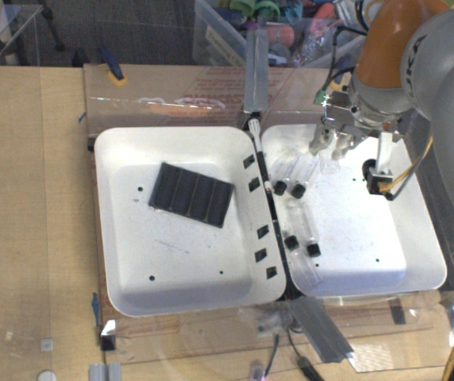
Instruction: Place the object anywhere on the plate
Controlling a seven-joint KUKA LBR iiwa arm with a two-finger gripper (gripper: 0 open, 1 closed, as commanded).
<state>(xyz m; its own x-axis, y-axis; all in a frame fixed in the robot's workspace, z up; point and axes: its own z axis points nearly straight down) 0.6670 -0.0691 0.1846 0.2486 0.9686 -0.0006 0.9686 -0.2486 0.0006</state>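
From the fixed camera we see the arm enter at the upper right, orange band up, wrist bent down over the right bin's top edge. Its gripper hangs just above the floor; we cannot tell its state. The dark ridged plate lies tilted in the left bin. We cannot tell which item is the object.

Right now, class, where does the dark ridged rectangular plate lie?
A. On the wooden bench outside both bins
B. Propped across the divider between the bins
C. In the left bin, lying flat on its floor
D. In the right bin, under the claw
C: the dark ridged plate lies flat on the floor of the left bin, well apart from the claw, which hangs over the right bin.
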